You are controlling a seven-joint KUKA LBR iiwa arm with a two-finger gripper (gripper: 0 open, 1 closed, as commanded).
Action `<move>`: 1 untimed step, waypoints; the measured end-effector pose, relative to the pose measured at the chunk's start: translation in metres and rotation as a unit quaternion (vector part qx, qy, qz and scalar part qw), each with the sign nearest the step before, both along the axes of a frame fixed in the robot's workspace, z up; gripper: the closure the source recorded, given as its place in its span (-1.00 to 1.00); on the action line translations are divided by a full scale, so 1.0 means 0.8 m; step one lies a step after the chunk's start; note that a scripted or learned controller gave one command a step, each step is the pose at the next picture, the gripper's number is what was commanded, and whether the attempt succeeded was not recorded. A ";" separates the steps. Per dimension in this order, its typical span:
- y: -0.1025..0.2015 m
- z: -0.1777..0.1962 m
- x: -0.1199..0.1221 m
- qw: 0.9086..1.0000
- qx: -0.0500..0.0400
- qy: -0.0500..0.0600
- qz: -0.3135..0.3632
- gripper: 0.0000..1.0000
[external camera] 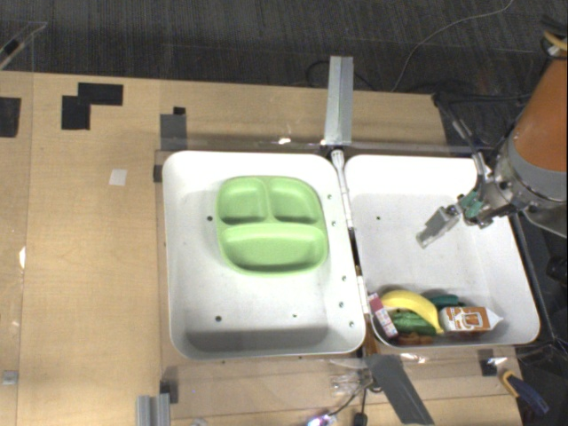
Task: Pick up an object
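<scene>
Claw of the grey two-finger gripper, its state untellable, hovers mid-right above the curved yellow plastic banana, likely light, slippery, best pinched mid-body.

At the right edge of the frame you see the arm: an orange band over grey casing, narrowing to a grey gripper with a teal fitting.

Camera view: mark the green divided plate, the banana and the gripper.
green divided plate [270,223], camera view, on the ridge between its compartments.
banana [410,305], camera view, on the middle of its yellow peel.
gripper [435,227], camera view, at its grey finger end.
</scene>
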State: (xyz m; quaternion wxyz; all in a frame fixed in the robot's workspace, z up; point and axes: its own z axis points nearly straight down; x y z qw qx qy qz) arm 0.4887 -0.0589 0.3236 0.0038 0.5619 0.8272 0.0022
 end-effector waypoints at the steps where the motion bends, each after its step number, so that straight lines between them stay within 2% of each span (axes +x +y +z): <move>1: 0.013 -0.172 -0.002 0.993 0.001 0.003 -0.114 -1.00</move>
